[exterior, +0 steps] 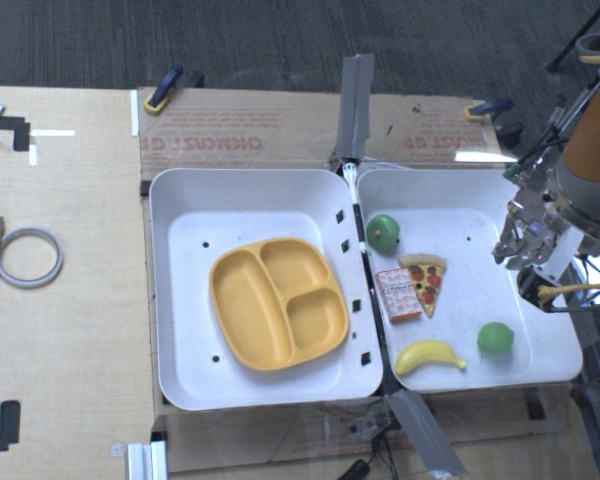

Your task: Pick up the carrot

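Every place here is given from the pizza slice (pixel 425 280), which lies flat near the middle of the right bin (pixel 460 213). Nearest to the camera, in front of the pizza slice, lies the banana (pixel 430 356), close to the front wall of the bin. Also in front of the pizza slice, but to its right, sits the near green ball (pixel 495 338), apart from the banana. The red box (pixel 398 295) lies just beside the pizza slice on its left. Well to the left of it, in the left bin (pixel 180 268), rests the yellow plate (pixel 278 303) with three compartments. To the right of the pizza slice hangs the gripper (pixel 512 252), over the right side of the bin. How far it is open, and whether it holds anything, I cannot tell. Behind the pizza slice, a little left, sits the far green ball (pixel 383 231). Where the carrot is, I cannot tell.
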Robot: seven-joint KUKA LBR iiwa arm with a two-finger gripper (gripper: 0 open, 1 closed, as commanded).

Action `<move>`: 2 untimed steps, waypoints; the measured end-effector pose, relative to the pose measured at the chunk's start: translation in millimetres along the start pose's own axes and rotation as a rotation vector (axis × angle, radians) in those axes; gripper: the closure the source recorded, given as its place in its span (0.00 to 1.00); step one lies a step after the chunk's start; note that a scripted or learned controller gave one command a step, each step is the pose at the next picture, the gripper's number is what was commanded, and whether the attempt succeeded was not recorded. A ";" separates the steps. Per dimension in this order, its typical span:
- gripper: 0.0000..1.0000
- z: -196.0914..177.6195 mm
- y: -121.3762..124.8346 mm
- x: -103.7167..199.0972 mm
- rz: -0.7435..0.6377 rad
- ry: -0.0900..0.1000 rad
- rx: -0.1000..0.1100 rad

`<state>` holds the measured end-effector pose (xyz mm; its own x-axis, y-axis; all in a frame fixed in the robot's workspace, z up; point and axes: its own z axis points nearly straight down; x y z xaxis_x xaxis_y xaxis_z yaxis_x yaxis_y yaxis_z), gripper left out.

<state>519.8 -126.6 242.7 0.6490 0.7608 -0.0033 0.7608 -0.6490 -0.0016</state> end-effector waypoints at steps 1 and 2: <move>1.00 4.3 56.2 14.4 -0.322 0.000 0.000; 1.00 33.0 131.7 1.1 -0.617 0.001 -0.002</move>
<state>620.7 -211.3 209.5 0.0895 0.9960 -0.0019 0.9960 -0.0895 -0.0008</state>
